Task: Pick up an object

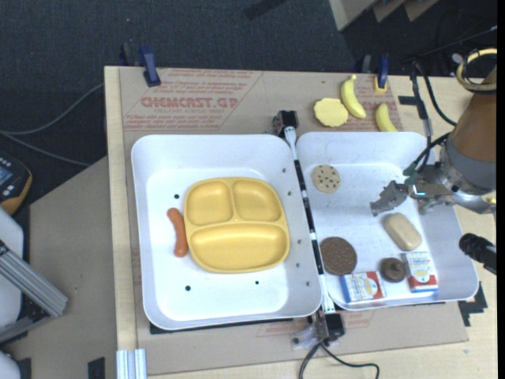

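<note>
My gripper [392, 199] hangs over the right bin [359, 150], reaching in from the right edge. Its fingers are spread with nothing between them. Just below it lies a tan bread roll [403, 231]. A chocolate-chip cookie [325, 178] rests to the left near the bin's divider. Lower in the same bin sit a dark brown round cookie [338, 254], a small chocolate donut [392, 269] and two small cartons [362, 287] [420, 272]. The left bin [150, 164] holds a yellow divided plate [234, 223] and an orange sausage [178, 232] beside it.
On the board behind the right bin lie two bananas [354, 98] [385, 118] and a yellow chip-like piece [331, 112]. Blue clamps [147, 66] hold the board at the back. Cables run along the right side.
</note>
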Motion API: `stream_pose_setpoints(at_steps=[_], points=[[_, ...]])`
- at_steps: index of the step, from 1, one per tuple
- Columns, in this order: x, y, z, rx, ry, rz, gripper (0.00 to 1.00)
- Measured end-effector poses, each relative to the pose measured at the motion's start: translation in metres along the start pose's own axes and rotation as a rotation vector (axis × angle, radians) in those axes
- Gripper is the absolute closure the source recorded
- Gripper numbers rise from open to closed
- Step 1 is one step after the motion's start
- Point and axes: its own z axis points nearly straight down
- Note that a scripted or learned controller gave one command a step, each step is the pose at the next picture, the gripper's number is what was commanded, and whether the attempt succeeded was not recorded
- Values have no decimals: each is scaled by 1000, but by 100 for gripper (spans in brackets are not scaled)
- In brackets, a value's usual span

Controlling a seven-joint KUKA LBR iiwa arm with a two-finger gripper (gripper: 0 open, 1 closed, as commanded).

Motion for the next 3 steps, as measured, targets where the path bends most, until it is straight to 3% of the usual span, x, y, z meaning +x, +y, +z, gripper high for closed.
stream_pose_setpoints(at_steps=[1, 2, 3], points=[[32, 2, 100, 10, 4, -2, 0], [-90, 55, 130, -5, -1, 4, 0], [44, 32, 130, 4, 7, -11, 0]])
